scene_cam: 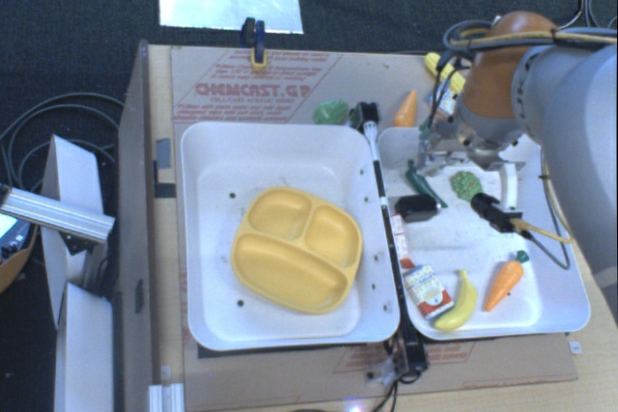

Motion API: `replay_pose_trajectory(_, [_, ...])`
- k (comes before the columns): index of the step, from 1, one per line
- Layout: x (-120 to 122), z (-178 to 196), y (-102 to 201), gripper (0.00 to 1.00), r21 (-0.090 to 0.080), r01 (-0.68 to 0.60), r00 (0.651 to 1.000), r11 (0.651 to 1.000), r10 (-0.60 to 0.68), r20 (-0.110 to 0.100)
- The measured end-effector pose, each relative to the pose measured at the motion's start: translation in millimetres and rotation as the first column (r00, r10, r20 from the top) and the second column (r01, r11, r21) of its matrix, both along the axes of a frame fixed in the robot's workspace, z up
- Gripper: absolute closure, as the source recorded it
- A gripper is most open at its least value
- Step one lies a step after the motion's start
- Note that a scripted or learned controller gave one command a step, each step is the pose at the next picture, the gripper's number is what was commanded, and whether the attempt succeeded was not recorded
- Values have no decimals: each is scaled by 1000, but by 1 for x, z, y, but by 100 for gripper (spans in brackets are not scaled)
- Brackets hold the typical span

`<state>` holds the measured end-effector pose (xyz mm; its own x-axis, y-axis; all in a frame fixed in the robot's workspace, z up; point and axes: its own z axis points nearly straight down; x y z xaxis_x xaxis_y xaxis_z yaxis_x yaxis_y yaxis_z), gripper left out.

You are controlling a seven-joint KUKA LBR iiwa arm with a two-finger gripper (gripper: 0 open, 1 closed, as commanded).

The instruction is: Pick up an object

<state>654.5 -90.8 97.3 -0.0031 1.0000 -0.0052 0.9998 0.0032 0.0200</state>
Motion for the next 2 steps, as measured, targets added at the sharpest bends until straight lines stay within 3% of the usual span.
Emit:
replay_pose_trajectory(1, [-3, -4, 0, 0, 1, 1, 1000, 1000, -1, -11])
replay_pose_trajectory(2, [17, 63, -32, 0, 2, 3, 1000, 1000, -3, -9])
